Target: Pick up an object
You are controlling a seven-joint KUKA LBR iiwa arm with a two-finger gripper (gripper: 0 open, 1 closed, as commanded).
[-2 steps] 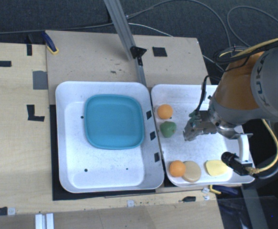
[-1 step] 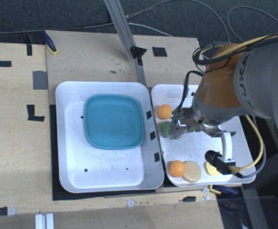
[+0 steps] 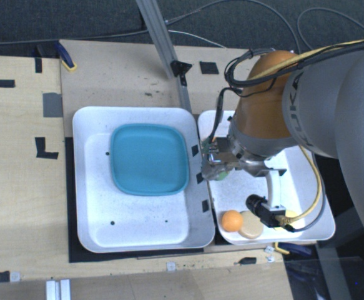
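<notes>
At the near edge of the right bin [image 3: 306, 230], an orange ball [image 3: 231, 221] touching a pale disc [image 3: 251, 227] on its right; just right of those, a black fitting with yellow cable; farther in, the pincer [image 3: 218, 166] low at the bin's left wall, something green glimpsed at it, grip impossible to tell; above, the arm [image 3: 275, 105] with its orange band, covering the bin's far part; left, in the left bin [image 3: 88, 186], a blue plate [image 3: 149, 159] lying flat toward the far side; both bins on the desk [image 3: 19, 186].
</notes>
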